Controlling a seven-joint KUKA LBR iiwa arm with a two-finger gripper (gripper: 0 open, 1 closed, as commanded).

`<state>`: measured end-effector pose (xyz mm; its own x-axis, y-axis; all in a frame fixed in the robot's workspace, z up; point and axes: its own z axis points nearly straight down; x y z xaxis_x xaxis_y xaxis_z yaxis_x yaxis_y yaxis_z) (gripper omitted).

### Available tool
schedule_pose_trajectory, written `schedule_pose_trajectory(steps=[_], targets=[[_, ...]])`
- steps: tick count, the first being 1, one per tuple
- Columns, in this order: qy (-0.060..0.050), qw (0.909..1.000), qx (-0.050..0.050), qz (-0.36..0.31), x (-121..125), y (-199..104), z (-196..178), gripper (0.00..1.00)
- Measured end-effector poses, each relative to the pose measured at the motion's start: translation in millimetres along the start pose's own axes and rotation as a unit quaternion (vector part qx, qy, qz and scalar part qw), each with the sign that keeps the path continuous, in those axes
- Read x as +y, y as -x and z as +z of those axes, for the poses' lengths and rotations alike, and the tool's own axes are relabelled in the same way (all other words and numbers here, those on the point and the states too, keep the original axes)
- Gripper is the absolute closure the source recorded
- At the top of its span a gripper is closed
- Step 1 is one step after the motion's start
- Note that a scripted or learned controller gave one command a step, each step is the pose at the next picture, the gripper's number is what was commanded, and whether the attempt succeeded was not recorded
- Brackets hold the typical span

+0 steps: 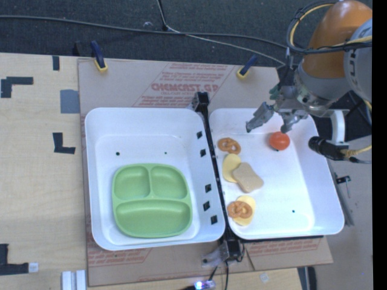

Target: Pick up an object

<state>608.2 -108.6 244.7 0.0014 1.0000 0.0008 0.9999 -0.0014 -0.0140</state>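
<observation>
So progress-wise: nothing's been picked up yet afaict. The end effector (273, 122) hangs over the back part of the right bin (314, 219), fingers spread apart, and there's nothing between them. It looks released and empty.

Closest candidate is the small red tomato-looking ball (279, 141), sitting on the bin floor just below and a bit right of the fingertips. It's near but I can't tell if anything's touching it; looks like it's resting free. So imo that's the likely target, tho the task just says "an object" so any of them counts.

Other stuff in the same bin, all lying flat: a pretzel (228, 144) toward the divider, a yellowish slice (229, 168) below it w/ a tan bread-like piece (248, 177) overlapping its right side, then a second pretzel (240, 209) on another yellow slice (248, 215) near the front. All of it is well clear of the fingers.

Left bin (100, 162) just has a green divided plate (152, 199), not involved.

What's left, basically everything: line up over one item, drop down, close on it, lift. The round one prob rolls if clipped off-center, so that's where I'd guess it could flub.
</observation>
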Motion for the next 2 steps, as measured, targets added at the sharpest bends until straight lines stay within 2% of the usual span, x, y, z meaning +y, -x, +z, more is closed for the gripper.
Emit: schedule_pose_trajectory(steps=[1, 2], targets=[[0.006, 1.0000, -0.001, -0.001, 2.2, -0.2, -7.5, 0.00], [0.004, 1.0000, -0.001, -0.002, 7.8, -2.9, 55.3, 0.00]])
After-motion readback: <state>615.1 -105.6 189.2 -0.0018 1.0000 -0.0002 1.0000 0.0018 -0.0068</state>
